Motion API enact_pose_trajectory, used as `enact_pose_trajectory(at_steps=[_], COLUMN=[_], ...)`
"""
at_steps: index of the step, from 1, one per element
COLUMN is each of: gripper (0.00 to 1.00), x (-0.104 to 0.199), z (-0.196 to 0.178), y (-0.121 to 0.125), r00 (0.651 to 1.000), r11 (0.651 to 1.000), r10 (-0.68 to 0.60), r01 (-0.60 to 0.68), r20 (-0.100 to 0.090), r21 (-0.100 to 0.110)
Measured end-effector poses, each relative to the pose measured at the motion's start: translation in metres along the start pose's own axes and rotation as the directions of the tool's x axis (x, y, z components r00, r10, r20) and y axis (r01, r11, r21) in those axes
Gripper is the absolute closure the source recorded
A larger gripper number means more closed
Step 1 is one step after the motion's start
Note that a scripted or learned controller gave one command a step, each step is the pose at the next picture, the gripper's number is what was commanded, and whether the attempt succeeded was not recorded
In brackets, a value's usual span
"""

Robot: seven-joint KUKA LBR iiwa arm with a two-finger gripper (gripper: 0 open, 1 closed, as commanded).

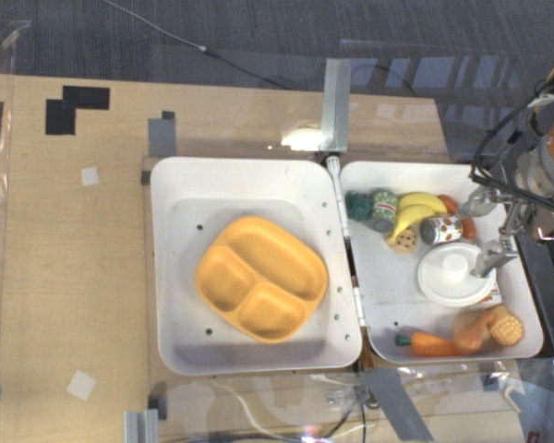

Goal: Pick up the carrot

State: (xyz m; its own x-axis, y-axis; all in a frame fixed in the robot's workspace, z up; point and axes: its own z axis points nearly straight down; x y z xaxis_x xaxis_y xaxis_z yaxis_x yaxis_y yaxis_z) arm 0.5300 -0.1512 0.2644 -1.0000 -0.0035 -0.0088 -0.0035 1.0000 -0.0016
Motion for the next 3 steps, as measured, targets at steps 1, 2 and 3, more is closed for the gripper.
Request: enact_pose_trajectory(at_steps=[1,2,3], gripper=[0.00,0.00,0.00], x=[0.038,0.043,0.040], z=[0.080,0.166,0.174], y=[0.018,0.039,0.056], r00=[1.000,0.982,0.981], r11=[1.000,0.982,0.981], r10=[0.014,0.186,0.192], r01=[-0.014,-0.186,-0.192], r20=[-0.007,-0.004,0.005], r21=[-0.002,-0.002,0.001])
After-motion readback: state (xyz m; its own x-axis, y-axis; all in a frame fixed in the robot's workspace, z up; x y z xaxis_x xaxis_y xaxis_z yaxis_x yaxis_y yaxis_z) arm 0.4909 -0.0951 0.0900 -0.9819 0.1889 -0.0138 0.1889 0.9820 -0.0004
